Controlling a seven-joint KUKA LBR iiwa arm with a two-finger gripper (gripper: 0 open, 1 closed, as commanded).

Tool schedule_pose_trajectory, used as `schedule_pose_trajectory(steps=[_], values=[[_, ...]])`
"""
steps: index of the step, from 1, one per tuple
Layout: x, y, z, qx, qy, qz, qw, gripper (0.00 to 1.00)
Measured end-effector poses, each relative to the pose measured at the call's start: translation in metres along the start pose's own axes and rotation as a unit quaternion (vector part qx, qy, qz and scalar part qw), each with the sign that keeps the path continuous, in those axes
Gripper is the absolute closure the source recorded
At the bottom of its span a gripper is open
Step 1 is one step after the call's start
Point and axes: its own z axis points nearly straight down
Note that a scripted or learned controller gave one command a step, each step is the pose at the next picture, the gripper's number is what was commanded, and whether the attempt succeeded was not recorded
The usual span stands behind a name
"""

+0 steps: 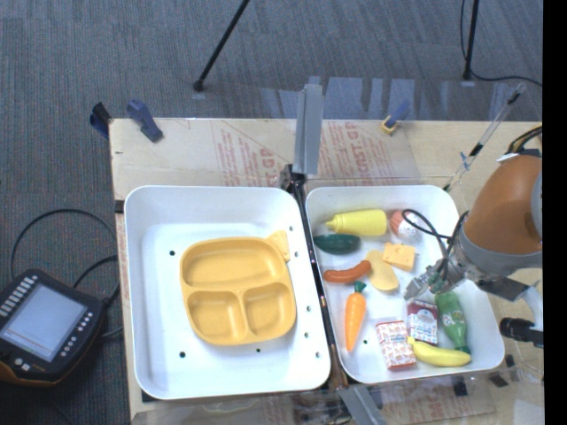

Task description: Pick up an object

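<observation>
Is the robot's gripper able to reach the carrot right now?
Probably yes. The gripper hangs over the right bin, and the carrot lies to its left with its top uncovered. The sausage sits by its leafy end, so that end is tighter.

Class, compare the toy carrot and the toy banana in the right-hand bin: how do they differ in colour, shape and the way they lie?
The carrot is orange with a green top; the banana is plain yellow. The carrot is straight and tapers to a point; the banana is curved. The carrot lies lengthwise, top toward the bin's far side; the banana lies crosswise along the near wall. Both rest flat in the right bin.
</observation>
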Motion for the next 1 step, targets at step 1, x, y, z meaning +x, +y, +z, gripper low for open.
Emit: schedule_pose_trajectory(steps=[1], values=[[0.071, -0.0117, -0.1347, -0.005, -0.004, 0.06, 0.9982, 1.0]])
